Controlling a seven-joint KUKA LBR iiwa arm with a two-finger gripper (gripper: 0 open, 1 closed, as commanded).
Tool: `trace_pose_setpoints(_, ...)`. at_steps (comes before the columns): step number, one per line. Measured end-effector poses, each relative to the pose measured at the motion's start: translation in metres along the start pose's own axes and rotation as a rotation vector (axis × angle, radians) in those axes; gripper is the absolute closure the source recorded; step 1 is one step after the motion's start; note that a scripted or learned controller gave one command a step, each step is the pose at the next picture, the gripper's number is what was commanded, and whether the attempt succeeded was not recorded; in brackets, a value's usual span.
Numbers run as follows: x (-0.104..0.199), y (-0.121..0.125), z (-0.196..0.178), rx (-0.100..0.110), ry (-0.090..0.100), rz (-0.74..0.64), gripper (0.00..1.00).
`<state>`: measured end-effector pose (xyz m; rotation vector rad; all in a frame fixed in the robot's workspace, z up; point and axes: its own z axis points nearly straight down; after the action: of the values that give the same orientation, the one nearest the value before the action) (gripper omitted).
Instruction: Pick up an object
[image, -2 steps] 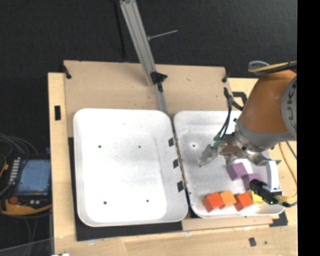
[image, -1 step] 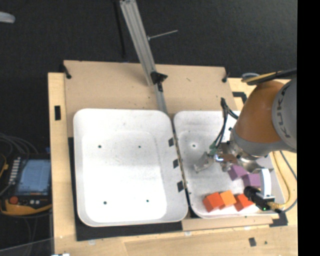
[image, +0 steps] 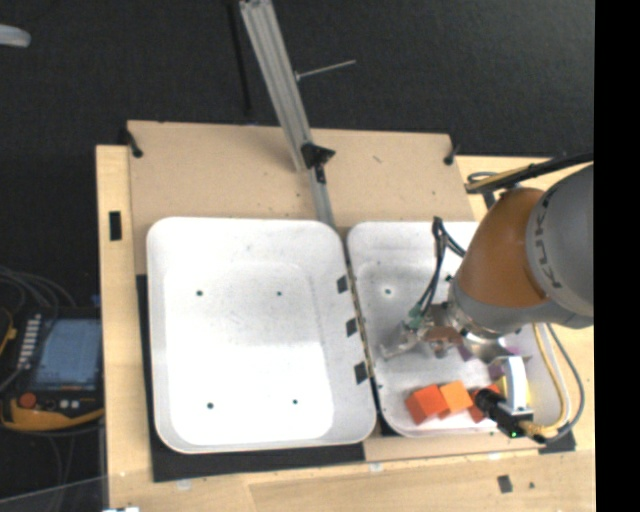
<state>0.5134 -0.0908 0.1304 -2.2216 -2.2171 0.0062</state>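
Orange rectangular block (image: 438, 401) near front wall of right shallow white plastic bin (image: 395, 255), long axis left-right, just below-left of claw (image: 440, 335). Claw opening: cannot tell; grasp unconfirmed.

A robotics lab. An industrial arm (image: 520, 265) works over white bins (image: 245, 330) on a plywood bench (image: 290, 170). At 9 o'clock, a teach pendant (image: 55, 365) lies on the black floor.
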Motion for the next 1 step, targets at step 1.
trace_pose_setpoints(1,-0.0002,0.0027,-0.0132,-0.01,0.001,0.006,1.0)
